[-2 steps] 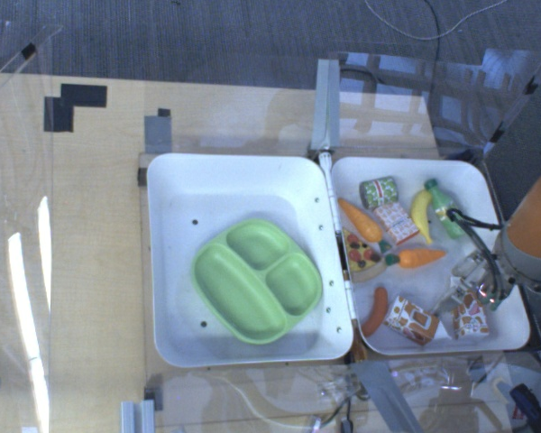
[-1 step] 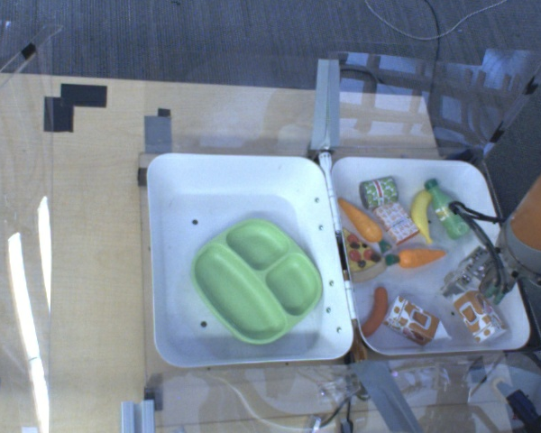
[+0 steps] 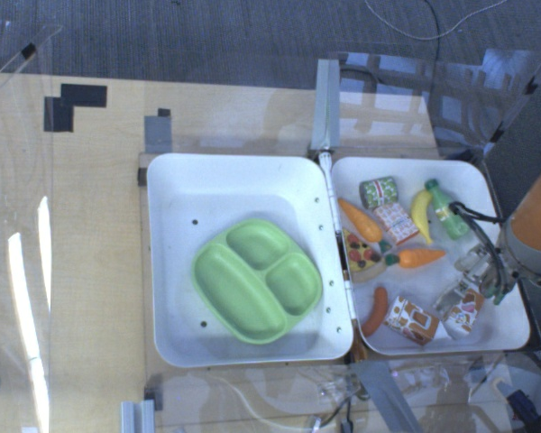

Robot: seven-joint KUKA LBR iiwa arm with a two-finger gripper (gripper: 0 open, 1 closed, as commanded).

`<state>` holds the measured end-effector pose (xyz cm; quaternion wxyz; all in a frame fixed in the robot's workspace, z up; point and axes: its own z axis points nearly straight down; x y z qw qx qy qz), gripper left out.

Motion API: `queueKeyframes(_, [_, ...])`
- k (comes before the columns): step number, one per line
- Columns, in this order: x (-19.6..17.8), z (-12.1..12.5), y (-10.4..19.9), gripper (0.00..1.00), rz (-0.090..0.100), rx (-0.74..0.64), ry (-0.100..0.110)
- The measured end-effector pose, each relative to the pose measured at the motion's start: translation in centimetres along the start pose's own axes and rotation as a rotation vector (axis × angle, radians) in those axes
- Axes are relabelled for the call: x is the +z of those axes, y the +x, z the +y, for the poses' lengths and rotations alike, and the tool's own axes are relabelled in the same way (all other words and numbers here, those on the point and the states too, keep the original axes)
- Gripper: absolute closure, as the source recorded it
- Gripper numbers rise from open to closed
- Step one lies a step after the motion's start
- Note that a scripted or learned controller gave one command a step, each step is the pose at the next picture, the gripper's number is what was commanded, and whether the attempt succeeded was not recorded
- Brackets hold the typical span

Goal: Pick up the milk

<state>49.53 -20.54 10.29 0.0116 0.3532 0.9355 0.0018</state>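
— Jaws, what state?
— I can't tell whether they're parted or closed. My gripper [image 3: 475,282] hangs over the right bin's [image 3: 473,171] near right corner, just above the milk [image 3: 464,314], a small white carton beside a brown carton [image 3: 410,320].
— Handling?
— Light, stiff card, I'd judge; slightly slick. I'd pinch across its flat sides, mid-body.

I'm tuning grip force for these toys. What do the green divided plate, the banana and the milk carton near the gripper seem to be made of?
Green plate: probably moulded plastic, matte, one even colour with soft rounded dividers. Banana: likely smooth plastic toy food, uniform yellow. Milk carton: looks like printed card or thin plastic with flat faces; too small to tell which.
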Motion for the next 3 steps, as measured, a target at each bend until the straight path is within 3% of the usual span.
queueKeyframes(1, [-1.2,0.2,-0.3,1.0,-0.008,0.0,-0.005])
queueKeyframes(2, [-1.2,0.2,-0.3,0.0,-0.008,0.0,-0.005])
queueKeyframes(3, [1.3,-0.3,0.3,0.0,0.007,-0.129,0.005])
